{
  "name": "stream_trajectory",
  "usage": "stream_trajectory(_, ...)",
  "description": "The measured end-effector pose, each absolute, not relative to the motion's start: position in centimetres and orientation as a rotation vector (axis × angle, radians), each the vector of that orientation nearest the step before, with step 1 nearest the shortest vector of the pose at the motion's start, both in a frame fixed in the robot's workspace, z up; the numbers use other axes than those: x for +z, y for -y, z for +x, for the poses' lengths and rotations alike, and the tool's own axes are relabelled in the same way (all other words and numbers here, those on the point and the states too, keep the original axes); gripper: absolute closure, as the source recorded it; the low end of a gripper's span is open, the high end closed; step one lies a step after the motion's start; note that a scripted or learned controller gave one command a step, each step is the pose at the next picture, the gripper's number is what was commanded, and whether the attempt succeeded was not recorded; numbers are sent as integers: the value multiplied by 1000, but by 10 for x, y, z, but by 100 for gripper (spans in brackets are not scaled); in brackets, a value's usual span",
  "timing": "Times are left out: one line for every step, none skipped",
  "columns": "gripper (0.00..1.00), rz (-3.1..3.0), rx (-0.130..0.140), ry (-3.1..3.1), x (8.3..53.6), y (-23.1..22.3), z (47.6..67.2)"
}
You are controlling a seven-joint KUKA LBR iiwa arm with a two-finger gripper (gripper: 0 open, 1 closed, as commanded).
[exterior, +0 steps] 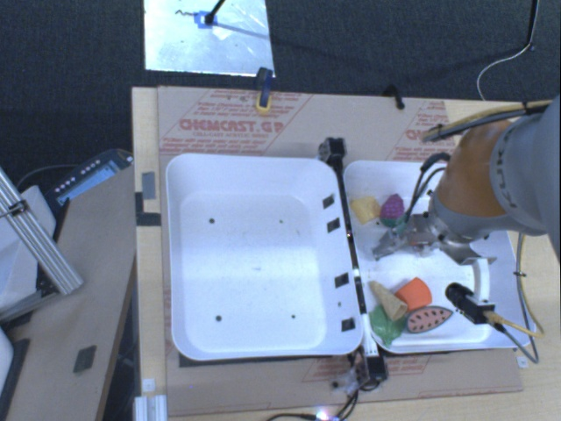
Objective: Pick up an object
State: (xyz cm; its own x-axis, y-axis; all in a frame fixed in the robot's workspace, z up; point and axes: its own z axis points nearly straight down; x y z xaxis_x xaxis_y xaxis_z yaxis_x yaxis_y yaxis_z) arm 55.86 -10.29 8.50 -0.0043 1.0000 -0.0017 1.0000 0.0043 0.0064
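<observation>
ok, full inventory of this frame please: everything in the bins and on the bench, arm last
white shallow plastic bin, left: 1, white, left half of the bench
white shallow plastic bin, right: 1, white, right half, holds all the toys
yellow blocky toy: 1, yellow, right bin, far left corner
purple grape-like toy: 1, purple, beside the yellow one
orange cylinder toy: 1, orange, right bin, near middle
tan cone-shaped toy: 1, tan, left of the orange one
green leafy toy: 1, green, near left corner
red watermelon-slice toy: 1, red with dark seeds, near edge
grey arm with orange band: 1, over the right bin
gripper: 1, low among the toys
</observation>
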Motion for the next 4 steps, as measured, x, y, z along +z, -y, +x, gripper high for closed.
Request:
stream_trajectory(0, 2205, 12, -2225, 86, 81, 657)
stream_trajectory(0, 2220, -1, -2223, 84, 85, 625)
stream_trajectory(100, 2212, 4, -2224, 96, 85, 628)
stream_trajectory(100, 2208, 13, -2226, 191, 46, 625)
